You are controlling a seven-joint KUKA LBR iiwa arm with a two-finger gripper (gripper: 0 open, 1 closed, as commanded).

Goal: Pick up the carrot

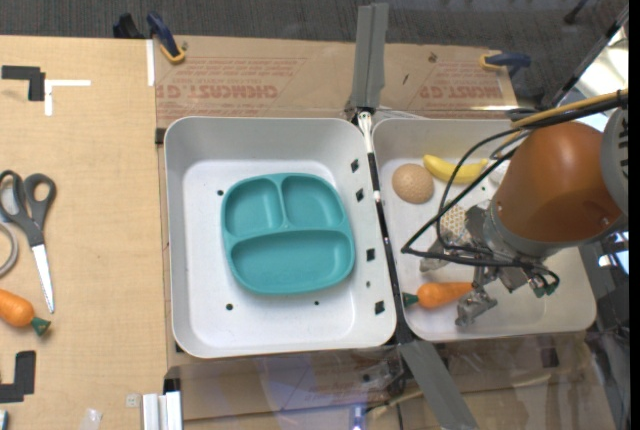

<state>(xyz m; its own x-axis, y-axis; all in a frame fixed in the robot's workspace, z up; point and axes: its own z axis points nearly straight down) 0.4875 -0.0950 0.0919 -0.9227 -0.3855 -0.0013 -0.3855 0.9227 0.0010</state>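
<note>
Two white bins sit side by side on the desk (80, 218). The left bin (185, 248) holds a teal divided plate (288, 233), lying flat near the middle of the bin floor. The right bin (570, 313) holds a carrot (440, 294), an egg (411, 183) and a banana (450, 167).

The carrot lies on its side near the front left corner of the right bin, its green end toward the dividing wall. The egg rests toward the back of that bin, with the banana just behind and to its right, partly covered by the arm.

The arm (555, 183) enters from the right, its orange band above the wrist hanging over the right bin. The gripper (480, 303) is low in the bin, just right of the carrot's thick end and close to or touching it. The fingers are partly lost among cables and brackets; whether they are spread or closed cannot be told, and the carrot is not seen between them.

On the desk left of the bins lie scissors (30, 228) and a second carrot (18, 309) near the left edge.
</note>
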